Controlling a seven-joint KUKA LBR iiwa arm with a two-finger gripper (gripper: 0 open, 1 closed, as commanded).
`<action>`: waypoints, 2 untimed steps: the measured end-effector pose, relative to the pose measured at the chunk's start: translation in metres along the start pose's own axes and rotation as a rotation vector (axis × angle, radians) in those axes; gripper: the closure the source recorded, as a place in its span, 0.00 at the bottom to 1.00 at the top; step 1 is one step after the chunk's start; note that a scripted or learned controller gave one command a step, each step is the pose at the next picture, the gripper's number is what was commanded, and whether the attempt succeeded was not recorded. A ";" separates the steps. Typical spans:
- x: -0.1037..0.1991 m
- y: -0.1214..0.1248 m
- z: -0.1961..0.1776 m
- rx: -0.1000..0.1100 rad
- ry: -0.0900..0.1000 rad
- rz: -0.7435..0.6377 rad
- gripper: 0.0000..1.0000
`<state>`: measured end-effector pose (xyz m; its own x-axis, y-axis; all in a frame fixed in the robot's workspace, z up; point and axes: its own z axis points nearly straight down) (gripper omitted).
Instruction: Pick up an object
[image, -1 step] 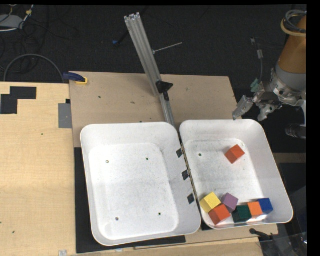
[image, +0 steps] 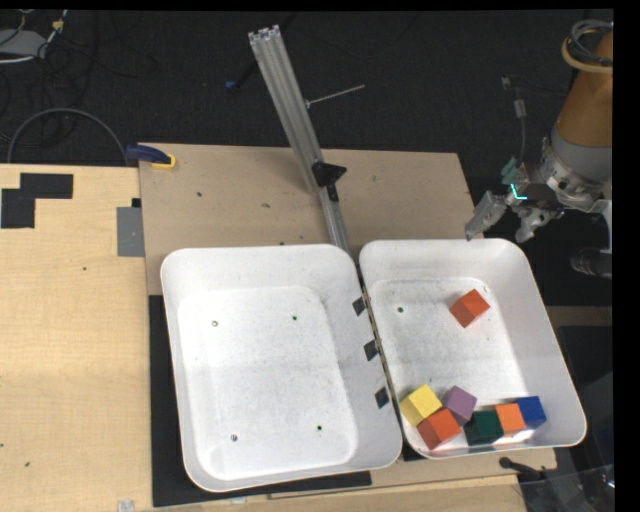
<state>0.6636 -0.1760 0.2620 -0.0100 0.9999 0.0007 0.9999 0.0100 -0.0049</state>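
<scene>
claw (image: 503, 220) spread, empty | arm (image: 585, 110) cropped | green block (image: 484, 428) half hidden

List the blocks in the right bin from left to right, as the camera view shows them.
Yellow block → red block → purple block → lone orange-red block farther back → green block → orange block → blue block.

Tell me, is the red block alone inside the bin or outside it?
Inside. The red block lies on the right bin's floor, within its rim.
</scene>
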 end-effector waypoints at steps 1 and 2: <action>0.021 0.005 0.037 0.001 0.001 0.006 0.00; 0.029 -0.024 0.052 0.001 0.000 0.013 0.00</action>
<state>0.6392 -0.1471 0.2106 0.0029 1.0000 0.0009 1.0000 -0.0029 -0.0063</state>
